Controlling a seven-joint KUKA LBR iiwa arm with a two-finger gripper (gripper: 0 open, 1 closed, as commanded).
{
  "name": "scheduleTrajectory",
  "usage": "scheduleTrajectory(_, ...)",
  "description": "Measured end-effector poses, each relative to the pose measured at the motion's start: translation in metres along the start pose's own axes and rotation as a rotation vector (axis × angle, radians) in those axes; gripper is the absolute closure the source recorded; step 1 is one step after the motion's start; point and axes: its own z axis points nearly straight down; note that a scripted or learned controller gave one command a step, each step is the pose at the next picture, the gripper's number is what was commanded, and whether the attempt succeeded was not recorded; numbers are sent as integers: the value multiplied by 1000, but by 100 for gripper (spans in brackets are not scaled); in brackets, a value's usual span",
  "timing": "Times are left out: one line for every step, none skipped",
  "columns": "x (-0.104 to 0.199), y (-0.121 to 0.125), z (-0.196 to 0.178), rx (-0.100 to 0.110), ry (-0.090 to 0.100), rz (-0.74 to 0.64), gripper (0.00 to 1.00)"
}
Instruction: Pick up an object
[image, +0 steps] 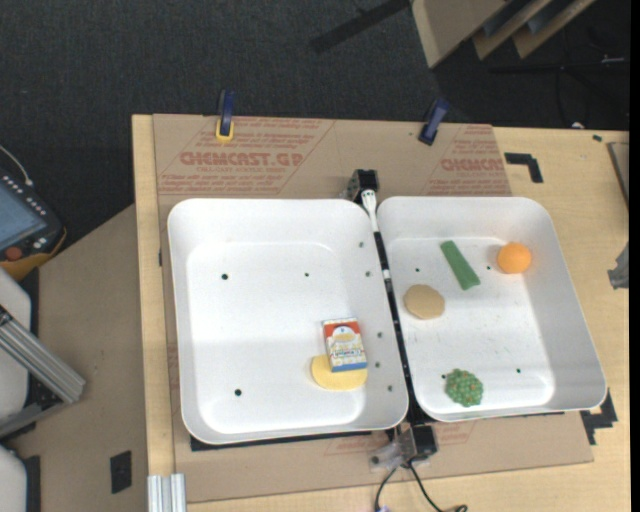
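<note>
- 2 shallow white bins sit side by side on a cardboard sheet (300, 150) that covers the table; blue clamps (226, 115) at its far edge appear to pin the sheet so nothing shifts.
- The left bin (250, 230) holds a small printed box (343, 345) lying partly on a flat yellow piece (335, 376), both near the wall it shares with its neighbour.
- The right bin (560, 330) holds 4 loose things, well apart from each other: a green bar (461, 265), an orange ball (514, 258), a tan round disc (424, 302) and a green knobbly lump (463, 387).
- Any of these could serve as the object to pick up; none is lifted yet.
- The spread in the right bin probably favours a clean descent; the stacked pair on the left looks harder.
- The tool's state I cannot tell.
</note>
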Motion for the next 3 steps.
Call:
scheduleTrajectory(1, 45, 30, 4, 1, -4, 100)
scheduleTrajectory(0, -1, -16, 2, 1, 0, 100)
scheduleTrajectory(0, 2, -24, 1, -1, -2, 100)
